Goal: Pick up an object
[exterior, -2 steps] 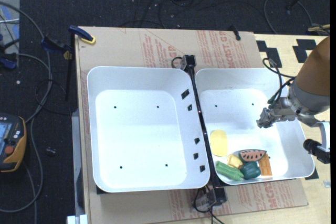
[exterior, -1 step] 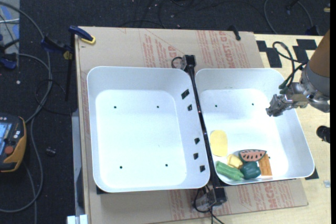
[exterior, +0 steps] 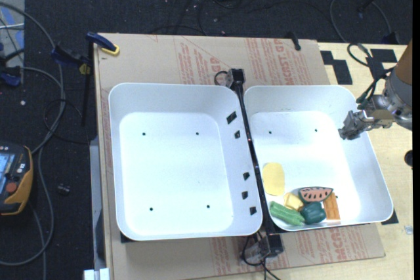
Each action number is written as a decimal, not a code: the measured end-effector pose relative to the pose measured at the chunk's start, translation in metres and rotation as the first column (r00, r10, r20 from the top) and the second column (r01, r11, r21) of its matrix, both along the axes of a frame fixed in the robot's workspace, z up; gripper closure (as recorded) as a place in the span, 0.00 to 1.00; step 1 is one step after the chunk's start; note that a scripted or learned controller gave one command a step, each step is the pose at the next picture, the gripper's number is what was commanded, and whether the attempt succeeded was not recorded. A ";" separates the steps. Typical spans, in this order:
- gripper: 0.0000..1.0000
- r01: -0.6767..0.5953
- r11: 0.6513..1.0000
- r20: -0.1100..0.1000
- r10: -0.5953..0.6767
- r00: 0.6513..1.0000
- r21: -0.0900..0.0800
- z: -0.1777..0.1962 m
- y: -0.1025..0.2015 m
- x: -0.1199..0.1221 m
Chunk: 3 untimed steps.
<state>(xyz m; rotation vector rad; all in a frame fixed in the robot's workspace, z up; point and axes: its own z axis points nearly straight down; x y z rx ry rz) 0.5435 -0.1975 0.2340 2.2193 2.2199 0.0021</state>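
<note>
Toys lie bunched in the near corner of the right shallow white bin [exterior: 367, 160]: a pale yellow flat oval piece [exterior: 273, 178] against the divider, then a green pickle-shaped piece [exterior: 286, 213], a red watermelon slice with a green rind [exterior: 315, 194], a dark teal block [exterior: 313, 213] and an orange carrot-like stick [exterior: 332, 206], all touching or overlapping. Further right, the grey two-finger gripper [exterior: 349, 127] hovers over the bin's right wall, well apart from the pile; whether its fingers are released or clenched cannot be told.
</note>
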 end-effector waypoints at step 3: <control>1.00 -0.004 1.000 -0.003 0.004 1.000 0.002 -0.003 0.156 -0.006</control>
